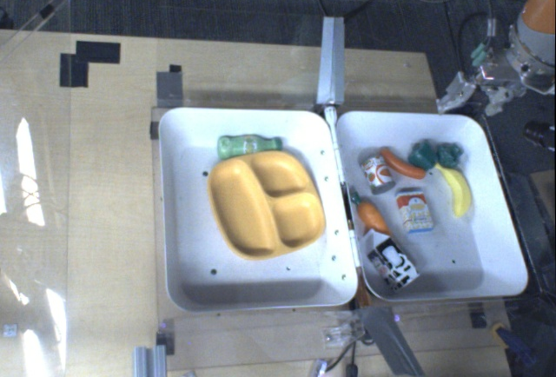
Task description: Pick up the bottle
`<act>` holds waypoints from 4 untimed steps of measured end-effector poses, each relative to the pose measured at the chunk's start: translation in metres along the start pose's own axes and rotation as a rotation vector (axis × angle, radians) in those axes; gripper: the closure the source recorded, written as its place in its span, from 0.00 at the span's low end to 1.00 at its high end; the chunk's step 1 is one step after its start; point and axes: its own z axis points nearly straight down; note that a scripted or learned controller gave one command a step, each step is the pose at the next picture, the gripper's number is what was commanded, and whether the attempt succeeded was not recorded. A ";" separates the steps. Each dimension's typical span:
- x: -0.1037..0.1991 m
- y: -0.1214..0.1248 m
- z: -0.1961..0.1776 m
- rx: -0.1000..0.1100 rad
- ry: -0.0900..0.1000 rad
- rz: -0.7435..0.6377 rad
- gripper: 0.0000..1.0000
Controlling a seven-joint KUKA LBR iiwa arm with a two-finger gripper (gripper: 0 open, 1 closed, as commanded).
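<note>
Camera view: the green bottle (248, 144) lies on its side in the left bin (187, 193), near the far wall, touching the far edge of a yellow sectioned tray (265, 201). Its long axis runs left–right, neck pointing right. The right bin (495, 236) holds a banana (457, 190), carrots and small cartons; the gripper (482, 89) hangs beyond its far right corner, fingers spread, gripping nothing.

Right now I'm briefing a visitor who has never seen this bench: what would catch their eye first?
The big yellow tray in the left bin, with the green bottle lying along its far edge. Next, the heap of toy food in the right bin, the banana brightest. The hand hangs beyond that bin's far right corner.
</note>
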 end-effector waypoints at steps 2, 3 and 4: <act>-0.025 -0.023 0.070 0.000 -0.001 -0.202 0.00; -0.023 0.007 0.165 0.010 0.008 -0.424 0.00; -0.023 0.012 0.151 -0.011 -0.005 -0.428 1.00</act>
